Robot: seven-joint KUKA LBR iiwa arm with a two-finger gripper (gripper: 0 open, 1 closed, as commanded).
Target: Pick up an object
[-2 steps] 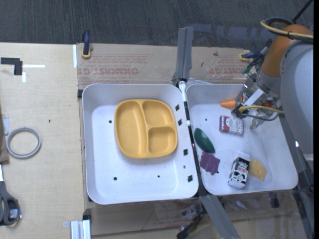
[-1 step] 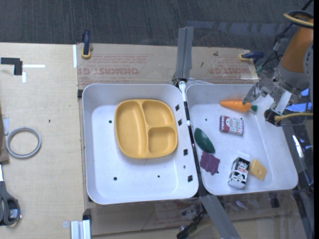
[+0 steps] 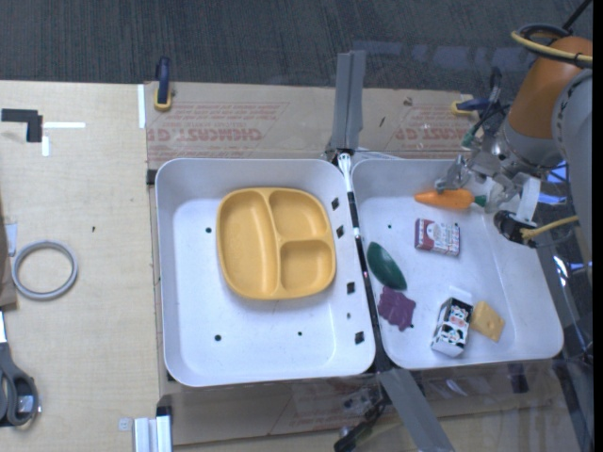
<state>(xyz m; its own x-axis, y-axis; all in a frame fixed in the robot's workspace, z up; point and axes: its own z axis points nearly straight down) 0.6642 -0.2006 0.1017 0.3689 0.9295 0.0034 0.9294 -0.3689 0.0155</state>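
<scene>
While the grey two-finger gripper [image 3: 468,179] hangs over the right white bin [image 3: 528,332], small orange plastic carrot [image 3: 445,198] just beside its fingertips, grip state unclear

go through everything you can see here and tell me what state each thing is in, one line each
Plate: upright, nothing on it, in the left bin.
Carrot: lying flat at the back of the right bin, beside the gripper.
Red carton: lying flat.
Green leaf: lying by the divider.
Purple toy: lying flat.
Milk carton: tipped on its side.
Cheese wedge: lying flat.
Tape roll: flat on the bench.
</scene>
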